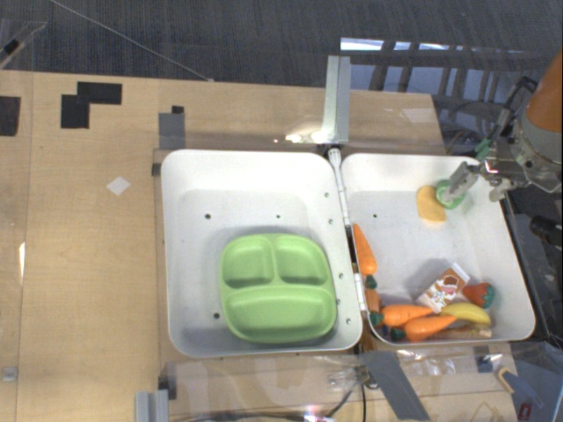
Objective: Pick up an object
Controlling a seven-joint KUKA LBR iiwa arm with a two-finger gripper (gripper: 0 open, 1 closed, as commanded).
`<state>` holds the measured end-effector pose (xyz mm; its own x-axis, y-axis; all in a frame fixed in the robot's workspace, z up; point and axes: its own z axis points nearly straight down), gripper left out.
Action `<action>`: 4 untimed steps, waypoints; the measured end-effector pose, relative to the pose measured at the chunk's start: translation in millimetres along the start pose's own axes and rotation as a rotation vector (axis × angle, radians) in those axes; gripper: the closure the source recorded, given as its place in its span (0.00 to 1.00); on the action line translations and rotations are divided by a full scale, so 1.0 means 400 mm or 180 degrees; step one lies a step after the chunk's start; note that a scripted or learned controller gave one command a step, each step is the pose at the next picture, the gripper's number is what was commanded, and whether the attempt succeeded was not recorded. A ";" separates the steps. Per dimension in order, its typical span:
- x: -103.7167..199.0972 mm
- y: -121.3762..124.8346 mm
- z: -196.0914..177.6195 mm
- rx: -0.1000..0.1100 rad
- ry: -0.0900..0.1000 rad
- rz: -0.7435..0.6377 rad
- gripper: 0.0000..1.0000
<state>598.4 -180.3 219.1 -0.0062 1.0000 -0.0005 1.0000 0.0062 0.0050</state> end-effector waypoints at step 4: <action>0.229 0.062 0.020 0.0001 0.0003 0.0468 1.00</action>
